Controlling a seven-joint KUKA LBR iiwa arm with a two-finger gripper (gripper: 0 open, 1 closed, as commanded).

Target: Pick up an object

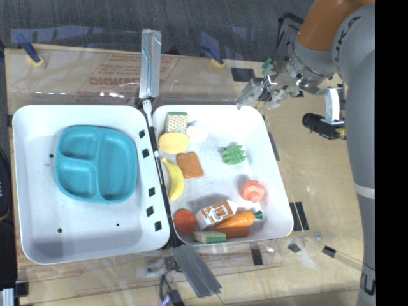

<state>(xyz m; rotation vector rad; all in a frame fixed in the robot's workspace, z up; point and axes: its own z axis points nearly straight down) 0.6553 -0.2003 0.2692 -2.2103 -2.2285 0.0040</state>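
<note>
White plastic bins, two of them side by side, and honestly the layout makes sense for a grab-anything job: we've got the left bin (25, 190) carrying just one teal divided tray (97, 163), while all the candidates are piled in the right bin (271, 190)

Counting what's in the right one, going by the clock: one cracker-like block (176, 121) and one white lump (197, 131) at 11, one yellow round piece (173, 143) under them, one banana (173, 178) along 9, one brown slab (190, 164) near centre, one green bit (234, 153) at 2, one pinkish-red fruit (253, 189) at 4, then one tomato (185, 220), one small carton (215, 213), one carrot (239, 220) and one green-ended stick (210, 237) crowded at 6. So eleven, we reckon

The gripper (260, 94) hangs just outside the right bin's 1 o'clock corner, nothing between its fingers, and we can't tell how far apart they are. Looks to us like nothing's been picked yet; the green bit sits alone, so it'd be the easy target
</note>
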